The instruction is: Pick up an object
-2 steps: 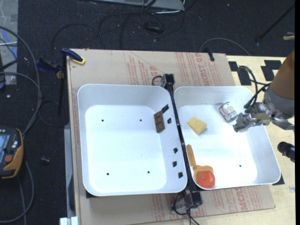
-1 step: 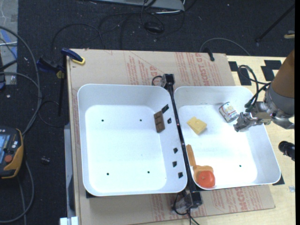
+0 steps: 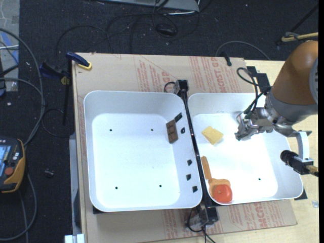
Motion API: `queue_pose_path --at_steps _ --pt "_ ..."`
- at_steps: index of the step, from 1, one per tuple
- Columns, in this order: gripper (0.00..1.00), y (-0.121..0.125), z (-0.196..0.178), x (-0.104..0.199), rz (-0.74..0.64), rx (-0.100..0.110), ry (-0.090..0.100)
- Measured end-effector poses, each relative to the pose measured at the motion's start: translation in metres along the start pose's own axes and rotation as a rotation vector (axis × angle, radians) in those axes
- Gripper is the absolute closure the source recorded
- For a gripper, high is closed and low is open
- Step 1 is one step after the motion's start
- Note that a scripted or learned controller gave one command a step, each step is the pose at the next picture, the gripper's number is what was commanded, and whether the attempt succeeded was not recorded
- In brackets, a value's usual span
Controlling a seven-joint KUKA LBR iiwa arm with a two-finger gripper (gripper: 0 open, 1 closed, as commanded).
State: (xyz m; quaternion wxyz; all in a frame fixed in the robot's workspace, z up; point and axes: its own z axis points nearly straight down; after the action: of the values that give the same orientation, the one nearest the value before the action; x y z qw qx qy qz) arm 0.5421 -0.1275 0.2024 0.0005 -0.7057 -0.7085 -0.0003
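Note:
The right bin (image 3: 263, 194) holds a pale yellow block (image 3: 212, 134) near its left wall. A red ball (image 3: 221, 192) lies in the bin's front left corner, beside an orange stick-shaped piece (image 3: 206, 169). In the left bin (image 3: 101, 110), a small brown block (image 3: 172, 131) leans near the right wall. My gripper (image 3: 244, 134) hangs over the right bin's middle, to the right of the yellow block and apart from it. Nothing shows between its fingertips.
The grey arm with its orange band (image 3: 301, 67) reaches in from the right over the right bin's far corner. A black divider (image 3: 192, 135) runs between the bins. Cables and a blue clamp (image 3: 76, 62) lie beyond the bench's back left corner.

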Motion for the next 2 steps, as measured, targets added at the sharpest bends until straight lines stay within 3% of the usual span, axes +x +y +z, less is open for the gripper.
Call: queue_pose_path --at_steps 2 --pt "1.00 0.017 0.004 0.090 0.000 0.000 0.000"
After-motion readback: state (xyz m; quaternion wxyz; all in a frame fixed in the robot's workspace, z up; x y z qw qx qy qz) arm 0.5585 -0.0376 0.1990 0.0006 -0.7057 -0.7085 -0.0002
